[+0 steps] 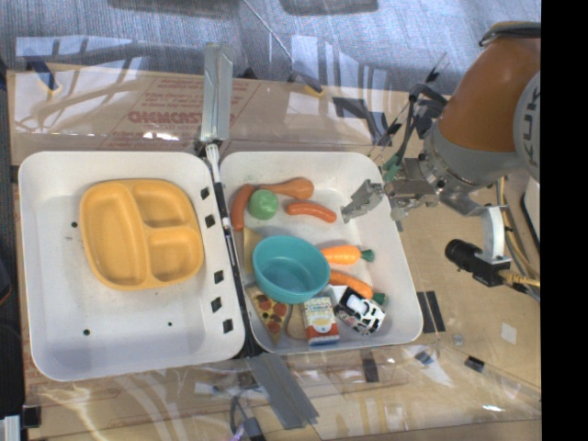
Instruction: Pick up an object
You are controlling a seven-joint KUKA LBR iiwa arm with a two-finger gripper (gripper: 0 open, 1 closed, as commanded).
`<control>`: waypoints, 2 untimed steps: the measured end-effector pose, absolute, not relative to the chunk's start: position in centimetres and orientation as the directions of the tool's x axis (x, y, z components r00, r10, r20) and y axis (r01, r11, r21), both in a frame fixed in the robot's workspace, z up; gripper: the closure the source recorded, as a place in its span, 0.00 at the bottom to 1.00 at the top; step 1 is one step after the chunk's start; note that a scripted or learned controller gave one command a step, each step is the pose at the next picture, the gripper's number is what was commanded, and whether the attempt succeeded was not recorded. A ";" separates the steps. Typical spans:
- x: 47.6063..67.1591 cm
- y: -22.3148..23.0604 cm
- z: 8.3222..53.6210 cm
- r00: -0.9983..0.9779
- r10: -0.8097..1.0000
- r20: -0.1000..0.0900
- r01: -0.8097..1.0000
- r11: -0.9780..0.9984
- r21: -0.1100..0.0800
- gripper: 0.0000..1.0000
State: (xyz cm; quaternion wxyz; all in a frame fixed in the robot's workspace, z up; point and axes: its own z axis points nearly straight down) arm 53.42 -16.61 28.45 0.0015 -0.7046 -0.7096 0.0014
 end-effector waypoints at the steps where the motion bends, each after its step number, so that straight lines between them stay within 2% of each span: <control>1: 51.5 -13.8 12.9 0.043 0.999 0.003 0.999 -0.043 -0.013 0.00; 2: 51.7 -13.8 13.2 0.044 0.999 0.001 0.999 -0.044 -0.005 0.00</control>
